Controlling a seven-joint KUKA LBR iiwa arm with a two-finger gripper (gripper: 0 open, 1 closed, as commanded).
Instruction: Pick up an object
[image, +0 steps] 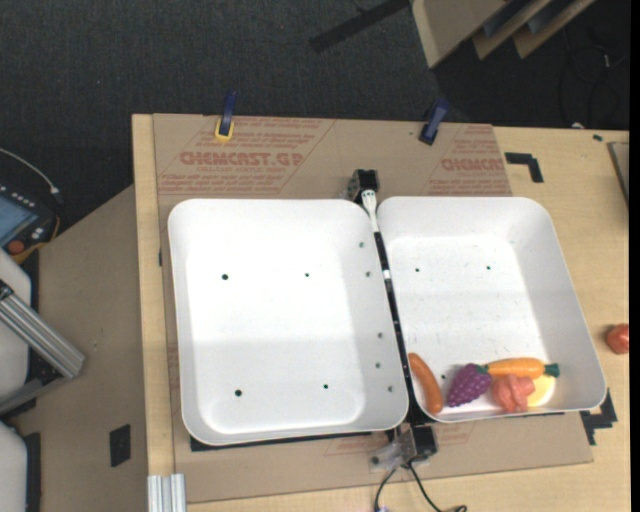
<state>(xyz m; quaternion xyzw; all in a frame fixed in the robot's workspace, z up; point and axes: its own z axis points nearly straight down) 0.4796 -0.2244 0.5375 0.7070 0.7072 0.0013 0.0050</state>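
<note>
Toy food clustered in near corner of right shallow white plastic bin (540, 240): orange sausage-shaped piece (425, 383); purple grape bunch (468, 385); orange carrot (520, 368); all lying loose; nothing lifted; pick not yet begun; claw state cannot tell.

A light wooden bench (100, 300) carries a printed cardboard sheet (300, 150), clipped at its far edge, with two shallow white bins, left (270, 320) and right (480, 290), touching side by side on it.
</note>
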